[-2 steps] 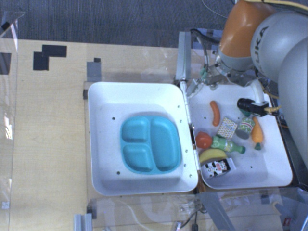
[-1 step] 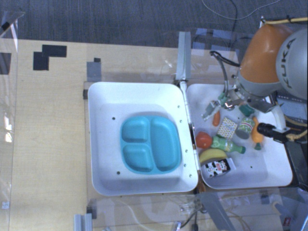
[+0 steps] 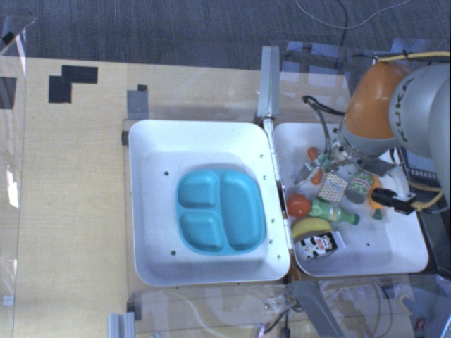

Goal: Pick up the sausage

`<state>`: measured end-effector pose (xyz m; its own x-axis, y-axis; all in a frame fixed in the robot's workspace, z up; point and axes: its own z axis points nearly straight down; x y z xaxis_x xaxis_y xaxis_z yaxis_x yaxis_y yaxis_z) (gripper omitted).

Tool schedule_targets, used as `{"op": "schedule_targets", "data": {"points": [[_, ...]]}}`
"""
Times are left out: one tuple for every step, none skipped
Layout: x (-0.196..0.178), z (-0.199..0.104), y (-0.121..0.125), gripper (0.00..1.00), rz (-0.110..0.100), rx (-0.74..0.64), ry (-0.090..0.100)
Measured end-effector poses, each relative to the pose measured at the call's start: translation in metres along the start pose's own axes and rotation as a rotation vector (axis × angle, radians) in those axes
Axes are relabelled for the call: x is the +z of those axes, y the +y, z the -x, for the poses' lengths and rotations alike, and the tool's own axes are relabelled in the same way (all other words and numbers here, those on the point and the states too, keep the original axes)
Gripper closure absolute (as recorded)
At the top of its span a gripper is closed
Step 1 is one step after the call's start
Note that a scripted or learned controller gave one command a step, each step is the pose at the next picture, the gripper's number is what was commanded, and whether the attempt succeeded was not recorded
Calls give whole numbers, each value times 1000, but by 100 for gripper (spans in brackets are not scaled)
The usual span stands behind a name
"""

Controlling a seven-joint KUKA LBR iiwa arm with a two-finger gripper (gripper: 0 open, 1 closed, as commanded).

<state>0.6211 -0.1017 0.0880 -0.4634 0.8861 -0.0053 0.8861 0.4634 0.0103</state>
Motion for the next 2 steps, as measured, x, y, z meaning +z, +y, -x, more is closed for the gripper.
{"op": "schedule_targets", "data": {"points": [[-9, -1, 3, 100, 4, 1, 3], [-165, -94, -11, 100, -1, -122, 1]]}}
